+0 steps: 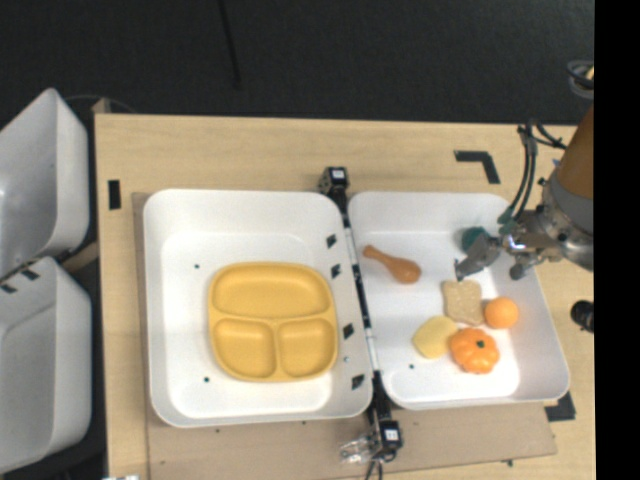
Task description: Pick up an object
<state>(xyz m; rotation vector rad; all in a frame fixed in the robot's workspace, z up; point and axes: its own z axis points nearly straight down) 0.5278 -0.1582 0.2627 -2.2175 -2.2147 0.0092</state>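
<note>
A: We see the arm [570, 183] coming in at three o'clock, its pincer [492, 253] low over the right bin [400, 213], near that bin's upper right part.

B: And the fingers [475, 261]? We make them out spread apart, one dark finger pointing toward nine o'clock, nothing between them. A teal piece [472, 237] sits just beside them at about eleven o'clock; we cannot tell whether it belongs to the pincer or lies loose.

A: Agreed. Below the pincer, at six o'clock, lies the cracker [463, 301], touching the orange [501, 314] at its three o'clock.

B: The pumpkin [474, 351] sits at six o'clock from the cracker, with the yellow lump [434, 336] just beside it at nine o'clock.

A: The drumstick [392, 263] lies apart, at nine o'clock from the pincer, close to the bin's left wall.

B: In the left bin [170, 268] we see the yellow tray [272, 320], three compartments, near the middle. Both bins rest on the bench [250, 148].
</note>
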